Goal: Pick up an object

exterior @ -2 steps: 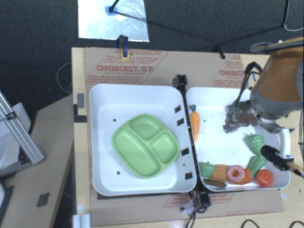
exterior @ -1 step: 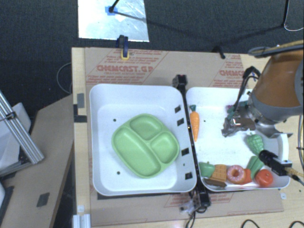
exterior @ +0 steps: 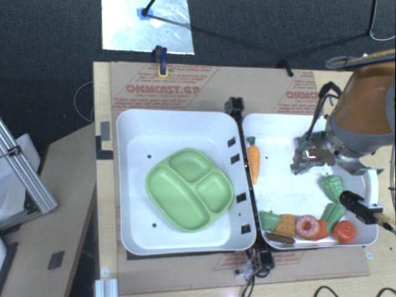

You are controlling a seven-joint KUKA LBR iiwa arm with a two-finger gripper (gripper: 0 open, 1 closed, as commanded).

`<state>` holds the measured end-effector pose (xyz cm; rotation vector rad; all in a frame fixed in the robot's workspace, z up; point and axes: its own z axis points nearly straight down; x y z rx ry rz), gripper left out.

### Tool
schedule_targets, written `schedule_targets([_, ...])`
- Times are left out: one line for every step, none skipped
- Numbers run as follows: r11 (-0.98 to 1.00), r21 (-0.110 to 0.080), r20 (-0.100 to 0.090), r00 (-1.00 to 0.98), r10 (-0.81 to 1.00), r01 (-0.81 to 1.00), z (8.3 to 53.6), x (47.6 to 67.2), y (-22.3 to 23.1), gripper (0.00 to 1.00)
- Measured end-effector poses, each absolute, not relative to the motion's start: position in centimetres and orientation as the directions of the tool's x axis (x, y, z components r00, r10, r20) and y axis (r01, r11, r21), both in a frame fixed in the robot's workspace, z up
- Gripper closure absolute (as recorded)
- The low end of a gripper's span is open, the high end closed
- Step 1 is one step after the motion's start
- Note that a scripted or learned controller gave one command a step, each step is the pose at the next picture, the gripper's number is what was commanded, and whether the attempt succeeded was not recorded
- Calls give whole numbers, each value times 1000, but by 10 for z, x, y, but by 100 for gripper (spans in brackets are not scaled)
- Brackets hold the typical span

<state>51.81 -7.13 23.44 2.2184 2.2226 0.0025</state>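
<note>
Camera view, top-down at a slant. We see the arm (exterior: 371,110) coming in from the right, gripper (exterior: 307,156) hovering over the right bin (exterior: 278,129), upper-mid area. We can't tell how the tool stands, too small and dark; nothing visibly held in it. So we judge the task as not done yet: no obj lifted, the pick itself is all left to do.

Containers:
- Left bin (exterior: 133,184): holds a green divided plate (exterior: 189,189), 3 compartments, nothing on it as far as we can see.
- Right bin: toy food. Carrot (exterior: 252,158) lies by the left wall, near the divider, apart from the rest. Along the front wall a cluster w/ pieces touching or nearly so: green piece (exterior: 268,219), brown cracker-like piece (exterior: 286,225), pink donut (exterior: 307,226), tomato (exterior: 344,231), and a green veg (exterior: 333,186) further back on the right, just beside the gripper's side.

We judge that veg the closest candidate; the carrot is the most isolated. The cluster looks risky to us, a grab could nudge neighbours.
</note>
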Motion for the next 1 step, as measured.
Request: schedule_targets([2, 2, 0, -2, 1000, 1000, 234, 520, -73, 100])
